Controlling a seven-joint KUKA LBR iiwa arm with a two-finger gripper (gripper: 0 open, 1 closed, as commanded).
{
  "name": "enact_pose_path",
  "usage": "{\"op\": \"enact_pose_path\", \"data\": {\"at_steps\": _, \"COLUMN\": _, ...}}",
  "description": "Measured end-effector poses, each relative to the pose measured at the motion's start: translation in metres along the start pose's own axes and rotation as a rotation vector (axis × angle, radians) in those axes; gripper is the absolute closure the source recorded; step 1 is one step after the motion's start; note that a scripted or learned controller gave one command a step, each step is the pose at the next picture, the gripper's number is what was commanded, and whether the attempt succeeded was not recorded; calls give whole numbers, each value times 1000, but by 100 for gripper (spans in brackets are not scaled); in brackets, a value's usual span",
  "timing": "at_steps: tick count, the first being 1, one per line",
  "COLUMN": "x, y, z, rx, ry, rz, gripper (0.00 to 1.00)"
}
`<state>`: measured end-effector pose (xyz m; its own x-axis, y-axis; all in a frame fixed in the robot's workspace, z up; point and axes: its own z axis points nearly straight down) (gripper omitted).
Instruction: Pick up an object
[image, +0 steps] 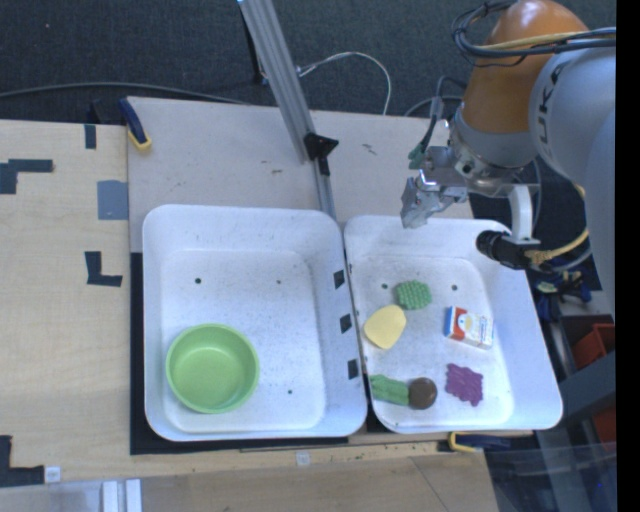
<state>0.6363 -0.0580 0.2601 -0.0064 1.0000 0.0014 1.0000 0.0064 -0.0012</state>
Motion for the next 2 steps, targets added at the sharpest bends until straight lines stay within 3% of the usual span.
{"op": "enact_pose_path", "data": {"at_steps": 2, "x": 105, "y": -7, "z": 25, "rx": 2, "ry": -1, "rz": 0, "gripper": 100}}
